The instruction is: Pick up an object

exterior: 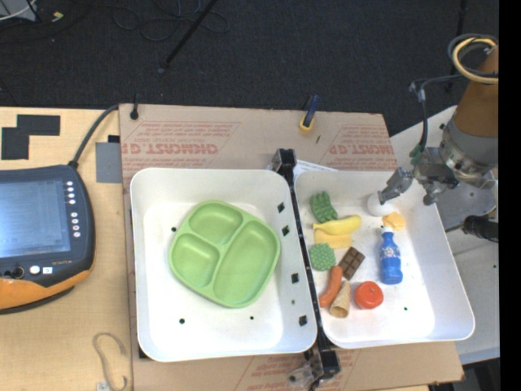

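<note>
The right bin (444, 300) holds several small toys: a green ridged piece (323, 207), a banana (337, 228), a round green piece (321, 257), a brown chocolate bar (352, 262), a carrot (332, 286), an ice cream cone (341, 301), a red tomato (369, 295), a blue bottle (390, 258), a small yellow-orange piece (394, 221) and a white ball (374, 204). My gripper (413, 189) hangs above the bin's far right corner, open, with nothing between its fingers. One finger (396, 184) is just above the white ball.
In the left bin (146, 300) lies a green divided plate (225, 252). A teach pendant (37, 226) lies on the bench at far left. A blue and yellow clamp (308, 114) sits on the cardboard behind the bins.
</note>
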Controlling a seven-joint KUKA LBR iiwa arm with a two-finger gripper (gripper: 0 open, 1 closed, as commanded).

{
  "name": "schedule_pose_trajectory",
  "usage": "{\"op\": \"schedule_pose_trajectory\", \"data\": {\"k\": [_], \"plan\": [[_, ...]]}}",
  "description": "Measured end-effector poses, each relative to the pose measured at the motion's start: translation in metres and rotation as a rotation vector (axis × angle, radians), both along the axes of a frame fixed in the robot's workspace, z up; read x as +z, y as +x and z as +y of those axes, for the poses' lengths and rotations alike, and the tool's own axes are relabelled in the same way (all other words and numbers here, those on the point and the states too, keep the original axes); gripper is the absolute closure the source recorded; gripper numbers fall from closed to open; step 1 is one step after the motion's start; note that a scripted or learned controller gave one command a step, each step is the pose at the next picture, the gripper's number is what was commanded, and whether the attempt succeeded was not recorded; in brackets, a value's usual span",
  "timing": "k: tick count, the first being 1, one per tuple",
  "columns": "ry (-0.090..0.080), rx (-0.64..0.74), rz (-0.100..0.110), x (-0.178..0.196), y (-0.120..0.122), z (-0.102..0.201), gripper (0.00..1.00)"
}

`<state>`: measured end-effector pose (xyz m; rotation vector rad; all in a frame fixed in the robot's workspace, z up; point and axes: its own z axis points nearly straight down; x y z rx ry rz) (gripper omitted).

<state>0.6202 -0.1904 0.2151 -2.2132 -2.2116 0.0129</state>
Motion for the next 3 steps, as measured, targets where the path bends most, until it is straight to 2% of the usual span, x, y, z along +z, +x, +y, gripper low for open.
{"op": "schedule_pose_trajectory", "data": {"k": [1,3], "plan": [[-0.003,0.001,-0.014,0.008,0.003,0.000,0.00],[-0.001,0.007,-0.008,-0.079,0.008,0.005,0.00]]}}
